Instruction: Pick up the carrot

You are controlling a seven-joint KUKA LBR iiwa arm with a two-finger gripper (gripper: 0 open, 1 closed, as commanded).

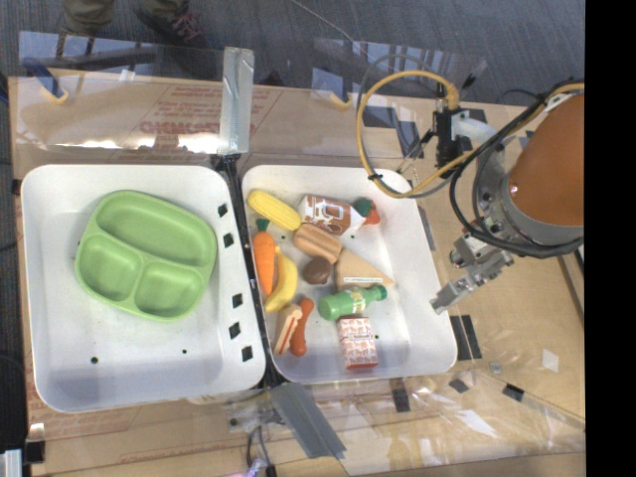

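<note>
The carrot (264,263) is orange with a small green top. It lies lengthwise along the left wall of the right bin (422,266), between a yellow corn cob (273,210) and a banana (287,282). My gripper (459,284) hangs just outside the right bin's right rim, well to the right of the carrot, with the other food items between them. Nothing shows in its grasp. The grey arm with its orange band (552,167) rises behind it at the right edge.
Several toy foods crowd the right bin: a milk carton (328,212), a bun (318,239), a bread wedge (364,271), a green bottle (350,301), a hot dog (291,328) and a red box (358,344). A green divided plate (147,254) sits in the left bin (50,346). Cables (397,137) loop behind.
</note>
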